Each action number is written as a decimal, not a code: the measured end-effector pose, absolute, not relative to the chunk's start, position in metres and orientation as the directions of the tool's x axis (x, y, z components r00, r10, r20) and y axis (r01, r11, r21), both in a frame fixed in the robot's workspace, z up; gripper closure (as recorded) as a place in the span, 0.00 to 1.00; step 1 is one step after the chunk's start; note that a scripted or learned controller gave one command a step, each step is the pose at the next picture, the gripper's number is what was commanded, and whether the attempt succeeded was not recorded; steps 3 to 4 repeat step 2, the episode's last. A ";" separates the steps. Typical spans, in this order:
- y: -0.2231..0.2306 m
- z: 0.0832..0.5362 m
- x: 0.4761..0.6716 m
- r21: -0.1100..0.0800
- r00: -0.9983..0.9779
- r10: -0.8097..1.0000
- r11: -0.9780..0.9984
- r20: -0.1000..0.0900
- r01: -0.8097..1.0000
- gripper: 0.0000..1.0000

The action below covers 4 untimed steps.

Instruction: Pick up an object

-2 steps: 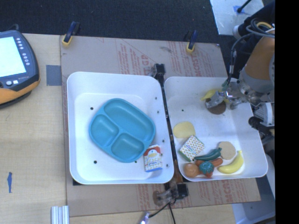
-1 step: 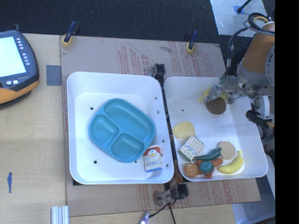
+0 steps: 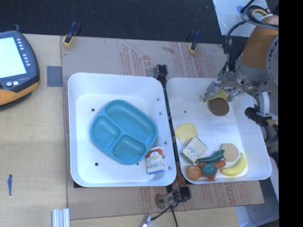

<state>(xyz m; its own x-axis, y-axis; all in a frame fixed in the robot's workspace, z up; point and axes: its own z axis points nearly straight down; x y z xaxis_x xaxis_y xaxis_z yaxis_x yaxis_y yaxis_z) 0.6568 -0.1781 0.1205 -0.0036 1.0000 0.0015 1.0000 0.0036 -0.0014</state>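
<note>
Bins side by side at frame centre: left bin (image 3: 78,126) with blue divided tray (image 3: 123,131) and small carton (image 3: 155,161) at lower right. Right bin (image 3: 255,141) with toy food clustered low: banana (image 3: 235,167), checkered packet (image 3: 194,149). Gripper (image 3: 218,94) upper right, directly over brown disc (image 3: 218,107); finger opening impossible to tell.

**A wooden bench against dark flooring**

A pale wooden bench (image 3: 28,145) carries a brown cardboard sheet (image 3: 118,60), pinned by two blue-and-yellow clamps (image 3: 70,34). A grey-and-orange handheld pendant (image 3: 14,67) lies at left. Dark carpet (image 3: 118,6) stretches behind.
</note>
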 end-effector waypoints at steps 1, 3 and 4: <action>-0.212 0.092 0.651 -0.005 -0.002 1.000 0.002 0.002 1.000 0.00; -0.155 0.092 0.656 -0.005 -0.006 1.000 0.006 0.000 1.000 0.00; -0.155 0.092 0.656 -0.005 -0.006 1.000 0.006 0.000 1.000 0.00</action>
